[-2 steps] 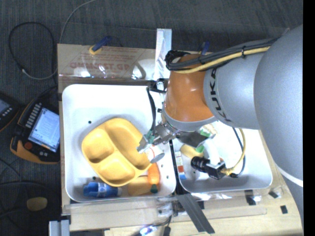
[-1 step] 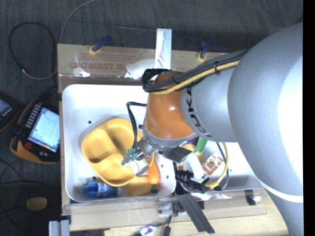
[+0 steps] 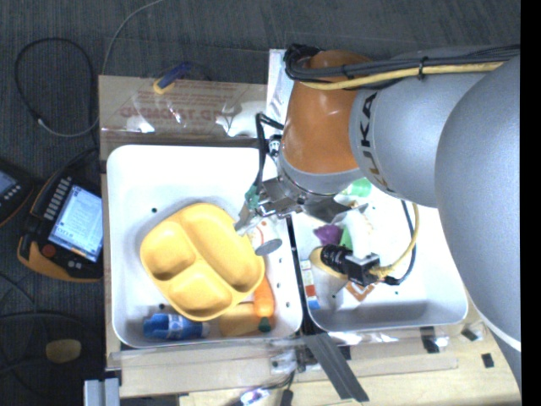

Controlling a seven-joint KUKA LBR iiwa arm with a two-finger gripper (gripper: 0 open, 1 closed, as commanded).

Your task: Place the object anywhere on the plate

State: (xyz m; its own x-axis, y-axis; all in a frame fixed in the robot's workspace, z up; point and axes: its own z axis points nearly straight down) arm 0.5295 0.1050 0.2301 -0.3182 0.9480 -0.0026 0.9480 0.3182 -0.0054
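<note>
A yellow plate (image 3: 199,260) with three hollows lies tilted in the left bin (image 3: 127,193). My gripper (image 3: 255,211) hangs over the plate's upper right rim, close to the wall between the two bins. A small green piece (image 3: 251,194) shows right at the gripper; I cannot tell whether it is held. Just below the gripper, a small grey oval (image 3: 268,246) lies at the plate's right edge. The arm's orange band and grey wrist hide much of the bins' far middle.
An orange carrot-like piece (image 3: 264,299) and a blue object (image 3: 169,326) lie under the plate's near edge. The right bin (image 3: 439,311) holds a purple object (image 3: 328,233), a green one (image 3: 359,189) and white items. A pendant (image 3: 72,227) lies left of the bench.
</note>
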